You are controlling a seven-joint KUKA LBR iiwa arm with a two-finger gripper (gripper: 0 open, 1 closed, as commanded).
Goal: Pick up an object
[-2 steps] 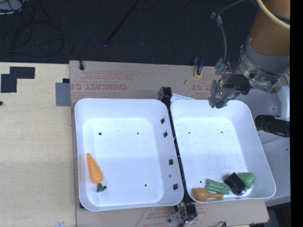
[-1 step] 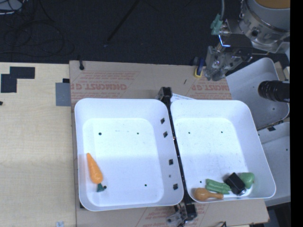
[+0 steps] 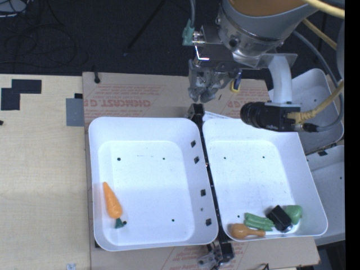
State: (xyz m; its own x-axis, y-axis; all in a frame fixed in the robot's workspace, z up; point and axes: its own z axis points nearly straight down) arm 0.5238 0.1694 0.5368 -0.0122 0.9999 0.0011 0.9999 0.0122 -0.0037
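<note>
we saw the arm (image 3: 264,16) hanging over the far edge of the bench, its gripper (image 3: 201,91) poised above the seam where the two white bins met, near their back rims. whether its jaws stood wide or narrow we could not tell, for the metal parts blurred together there, and we saw nothing between them. in the left bin (image 3: 112,129) an orange carrot (image 3: 112,201) with a small green top lay near the front left corner, well apart from the gripper. in the right bin (image 3: 298,151) a cluster sat at the front right corner: a green pod-shaped piece (image 3: 258,221), a black block (image 3: 279,217) touching a rounded green object (image 3: 293,211), and an orange-tan pear-like piece (image 3: 245,231) against the front wall. brown cardboard (image 3: 140,94) lay under both bins.
</note>
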